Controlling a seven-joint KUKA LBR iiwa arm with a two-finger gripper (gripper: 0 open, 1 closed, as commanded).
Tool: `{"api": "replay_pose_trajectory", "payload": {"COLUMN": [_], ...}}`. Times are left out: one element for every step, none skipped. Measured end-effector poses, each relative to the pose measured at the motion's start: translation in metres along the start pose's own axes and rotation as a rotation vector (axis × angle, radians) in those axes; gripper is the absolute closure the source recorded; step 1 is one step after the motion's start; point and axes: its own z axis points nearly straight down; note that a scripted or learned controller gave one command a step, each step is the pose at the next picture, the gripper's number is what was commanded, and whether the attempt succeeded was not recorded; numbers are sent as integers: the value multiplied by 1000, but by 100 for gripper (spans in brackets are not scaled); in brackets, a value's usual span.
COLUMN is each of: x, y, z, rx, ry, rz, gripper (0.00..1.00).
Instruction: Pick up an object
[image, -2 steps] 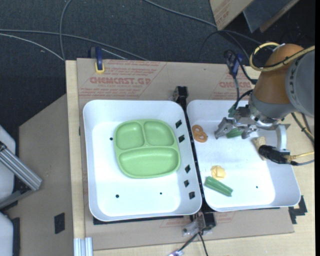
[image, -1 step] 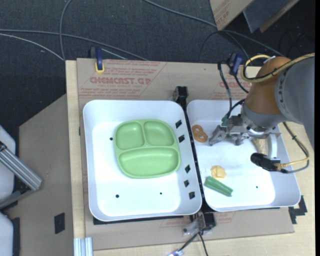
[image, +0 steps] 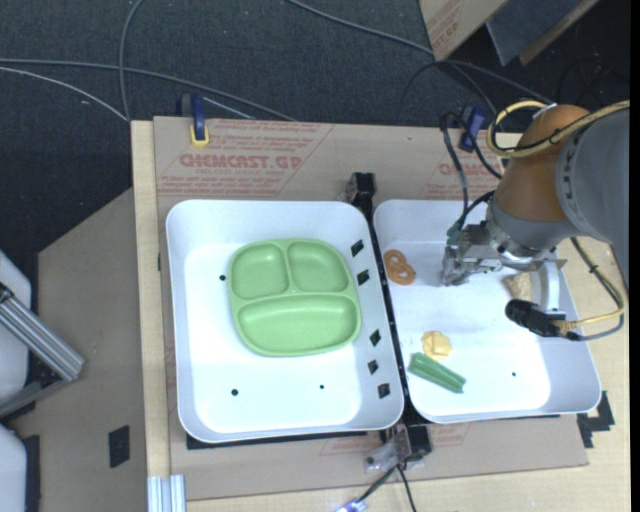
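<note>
In the right bin (image: 560, 385) lie a small brown pretzel (image: 398, 267) near the left wall, a yellow lumpy piece (image: 436, 345) and a green bar (image: 437, 374) near the front. My gripper (image: 456, 272) hangs over the bin's upper middle, to the right of the pretzel and apart from it. Nothing shows between its fingers.
The left bin (image: 200, 390) holds a green divided plate (image: 294, 297) with three compartments. A divider with black clips runs between the bins. The arm comes in from the right over the right bin's far corner.
</note>
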Motion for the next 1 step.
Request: {"api": "replay_pose_trajectory", "payload": {"x": [0], "y": [-6], "z": [-61], "rx": [-6], "ry": [-2], "rz": [-1], "gripper": [100]}}
